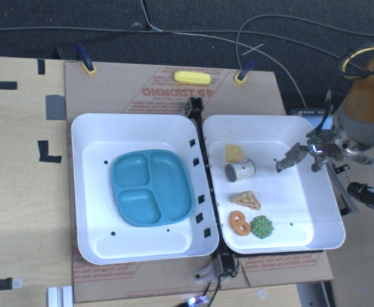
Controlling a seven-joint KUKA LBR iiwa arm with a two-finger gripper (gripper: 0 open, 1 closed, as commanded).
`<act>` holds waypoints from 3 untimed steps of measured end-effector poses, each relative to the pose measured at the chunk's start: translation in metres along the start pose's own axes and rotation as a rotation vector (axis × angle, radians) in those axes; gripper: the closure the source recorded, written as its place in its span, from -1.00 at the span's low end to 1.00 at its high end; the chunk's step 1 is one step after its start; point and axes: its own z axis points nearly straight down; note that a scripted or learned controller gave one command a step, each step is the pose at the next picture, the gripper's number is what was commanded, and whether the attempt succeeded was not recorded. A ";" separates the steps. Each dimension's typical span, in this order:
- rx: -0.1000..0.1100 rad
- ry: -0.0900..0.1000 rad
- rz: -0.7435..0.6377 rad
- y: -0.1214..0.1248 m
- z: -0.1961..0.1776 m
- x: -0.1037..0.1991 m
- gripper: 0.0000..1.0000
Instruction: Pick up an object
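Note:
The right bin (pixel 314 235) holds several small items: a yellow cheese block (pixel 234 153), a grey-white cup (pixel 240 170) lying on its side, a tan wedge like a pizza slice (pixel 245 200), an orange pretzel (pixel 239 223) and a green broccoli piece (pixel 261 226). My gripper (pixel 303 161) hangs over the right part of this bin, to the right of the cup and well apart from it. It is open, its dark fingers (pixel 288 159) spread wide, and nothing is between them.
The left bin (pixel 84 171) holds a blue divided plate (pixel 153 187). A yellow banana-like toy (pixel 192 77) lies on the cardboard behind the bins, between two clamps. Cables run across the dark floor at the back. The arm (pixel 359 107) stands by the right bin's far right corner.

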 end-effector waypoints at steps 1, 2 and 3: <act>-0.013 -0.003 -0.004 0.003 -0.008 0.000 -1.00; -0.009 -0.003 -0.004 0.005 0.037 -0.003 -1.00; -0.009 -0.003 -0.004 0.000 0.082 -0.005 -1.00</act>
